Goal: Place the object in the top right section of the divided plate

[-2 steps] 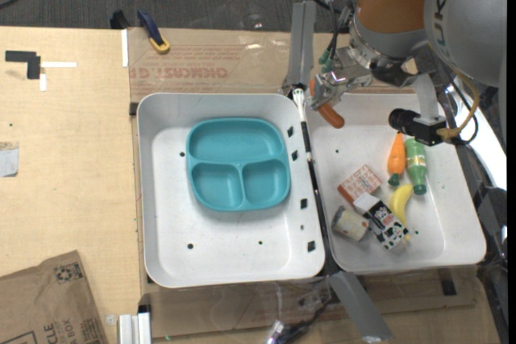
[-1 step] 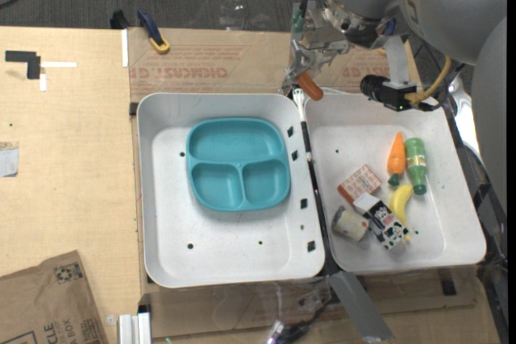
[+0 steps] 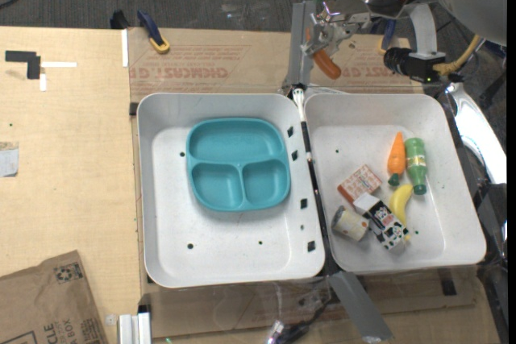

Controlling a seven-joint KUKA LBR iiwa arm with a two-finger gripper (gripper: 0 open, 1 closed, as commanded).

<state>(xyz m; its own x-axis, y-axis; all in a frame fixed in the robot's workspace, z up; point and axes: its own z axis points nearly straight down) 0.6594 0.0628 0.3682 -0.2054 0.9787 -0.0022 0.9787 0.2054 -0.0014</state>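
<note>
Your gripper (image 3: 326, 52) hangs above the bins' far edge, fingers closed on what looks like a small orange object (image 3: 327, 64); teal divided plate (image 3: 239, 163) sits left.

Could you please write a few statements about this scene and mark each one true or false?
1. The gripper holds a small orange object above the bins' far edge. True.
2. The teal plate lies in the right bin. False: it lies in the left bin.
3. The plate already has a toy in one section. False: all three sections are bare.
4. A carrot and a green bottle lie side by side in the right bin. True.
5. A banana lies just below the carrot in the view. True.
</note>
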